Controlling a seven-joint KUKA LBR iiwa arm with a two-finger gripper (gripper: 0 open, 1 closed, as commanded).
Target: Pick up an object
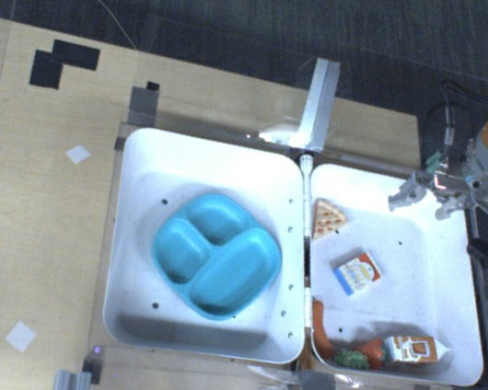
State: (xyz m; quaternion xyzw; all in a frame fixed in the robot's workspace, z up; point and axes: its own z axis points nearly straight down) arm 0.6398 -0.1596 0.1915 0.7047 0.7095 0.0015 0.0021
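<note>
**benchwatcher:** So the gripper (426, 195) hangs over the right bin (477, 305), up around its 1 o'clock corner. Its two fingers (403, 193) are spread apart with nothing between them. Candidates all lie in that bin: a small white-and-blue carton (357, 274) near the middle, a waffle piece (328, 218) at 10 o'clock by the divider, and down at 6 o'clock an orange-and-white juice box (411, 349), a green broccoli-looking thing (352, 358) and an orange carrot-like piece (321, 329) along the wall.

**gearhead_42:** What's your bet on how it flops?

**benchwatcher:** I'd guess the carton is the easy one, since it sits apart from everything. It's lying at an angle though, so if the fingers come down unaligned they could just nudge it away. The 6 o'clock bunch is worse: items touching or just beside each other, pressed against the rim, so a finger may land on a neighbour or hit the wall. The waffle looks flat, hard to get under.

**gearhead_42:** And the left bin (137, 217)?

**benchwatcher:** It holds a blue divided plate (216, 256), well away from the arm. Not in the way.
</note>
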